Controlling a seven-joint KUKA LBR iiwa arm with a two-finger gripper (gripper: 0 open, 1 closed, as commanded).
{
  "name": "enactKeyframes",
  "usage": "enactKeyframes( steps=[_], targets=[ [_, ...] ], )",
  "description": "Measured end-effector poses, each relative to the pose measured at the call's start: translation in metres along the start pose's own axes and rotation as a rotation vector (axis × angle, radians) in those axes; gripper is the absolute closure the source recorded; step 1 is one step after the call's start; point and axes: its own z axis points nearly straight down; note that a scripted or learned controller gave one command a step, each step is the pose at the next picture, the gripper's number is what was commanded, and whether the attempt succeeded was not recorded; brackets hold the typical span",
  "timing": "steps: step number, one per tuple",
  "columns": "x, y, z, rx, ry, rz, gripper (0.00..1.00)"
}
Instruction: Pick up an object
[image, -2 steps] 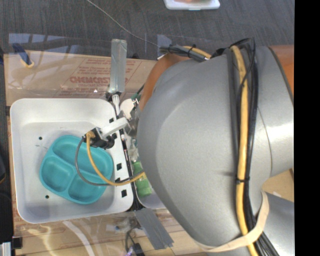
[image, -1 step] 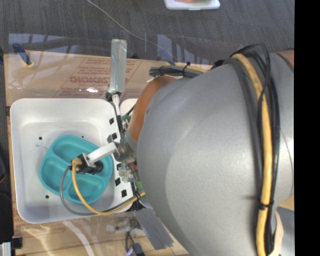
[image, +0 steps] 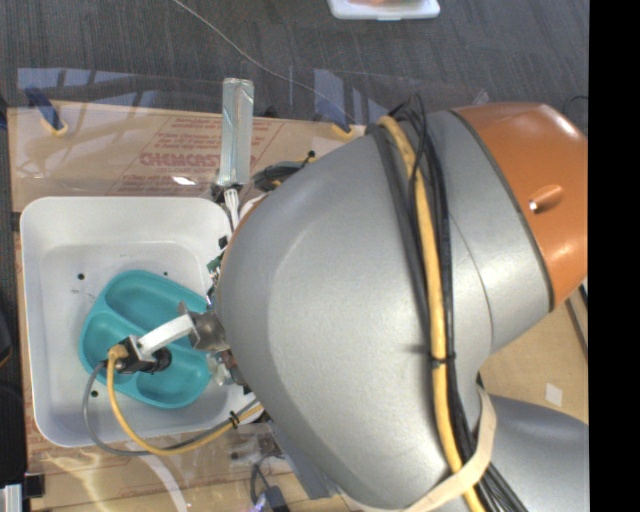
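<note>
The big grey arm (image: 350, 330) is hunched right over the bench, and its gripper (image: 207, 333) sits tucked under the wrist at the right edge of the white bin (image: 40, 230). Spread or pressed together? I cannot tell from here. Just beside it, toward the view's left, lies the teal dish (image: 140, 300), on the bin's floor in the half nearer the camera. The count: 1 teal dish, 1 white bin in sight, 1 arm, 1 orange band (image: 540, 200).
</note>
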Motion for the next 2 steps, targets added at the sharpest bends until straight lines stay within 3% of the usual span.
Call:
enactKeyframes(
  steps=[1, 2],
  targets=[
    [0.073, 0.002, -0.02, -0.002, 0.003, 0.005, 1.0],
    [0.082, -0.009, 0.004, 0.0, -0.004, -0.317, 1.0]
  ],
)
